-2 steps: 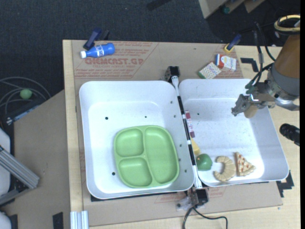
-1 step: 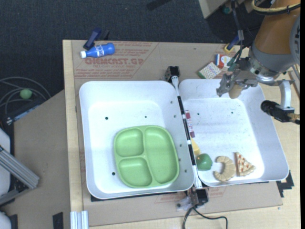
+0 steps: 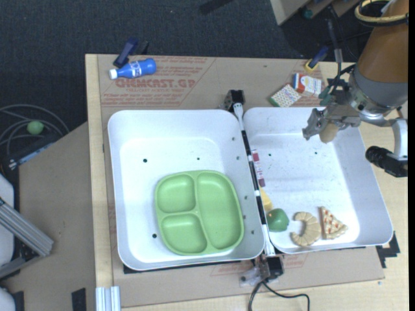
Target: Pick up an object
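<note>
Nearest the camera, along the right bin's (image 3: 363, 173) front edge, three small things are seen in a row: a green ball (image 3: 277, 219) at the front left corner, a croissant (image 3: 306, 229) beside it, and a pizza slice (image 3: 331, 223) just right of that, touching or nearly touching the croissant. Further left, a green divided plate (image 3: 198, 211) is set in the left bin (image 3: 130, 148), toward its front edge. A blue bottle (image 3: 133, 69) lies on the bench (image 3: 194, 76) near the back left corner, and small cards (image 3: 295, 89) lie behind the right bin.

The gripper (image 3: 319, 127) hangs over the back edge of the right bin, well apart from the three things; nothing is seen between its fingers, and whether they are spread or pressed together cannot be told.

No object has been picked yet. For a clean pick, the ball would probably be best avoided, being tight in the corner. The pizza slice or croissant could be approached from straight above, fingers spread across the narrow side, with the neighbour kept clear of the closing fingers.
</note>
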Controlling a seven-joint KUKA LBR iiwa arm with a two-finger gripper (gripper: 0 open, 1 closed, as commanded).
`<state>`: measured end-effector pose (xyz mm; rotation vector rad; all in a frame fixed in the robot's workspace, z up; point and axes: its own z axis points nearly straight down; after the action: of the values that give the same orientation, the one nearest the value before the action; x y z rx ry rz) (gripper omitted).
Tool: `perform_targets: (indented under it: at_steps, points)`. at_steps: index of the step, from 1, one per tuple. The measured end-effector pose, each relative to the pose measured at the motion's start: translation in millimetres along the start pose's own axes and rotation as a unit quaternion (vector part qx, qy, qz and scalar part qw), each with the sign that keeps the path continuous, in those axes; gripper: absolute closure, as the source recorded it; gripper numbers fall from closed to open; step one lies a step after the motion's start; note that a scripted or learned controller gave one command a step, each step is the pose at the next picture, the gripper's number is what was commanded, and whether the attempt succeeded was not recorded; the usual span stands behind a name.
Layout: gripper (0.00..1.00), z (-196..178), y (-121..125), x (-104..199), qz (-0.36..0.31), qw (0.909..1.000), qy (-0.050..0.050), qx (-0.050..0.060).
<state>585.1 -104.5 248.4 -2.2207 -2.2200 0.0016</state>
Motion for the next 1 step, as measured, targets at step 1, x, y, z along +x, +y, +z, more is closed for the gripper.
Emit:
perform_targets:
  at_steps: [1]
  points:
    - [1.00, 24.0, 13.9, 34.0, -0.001, 1.0000, 0.000, 0.000]
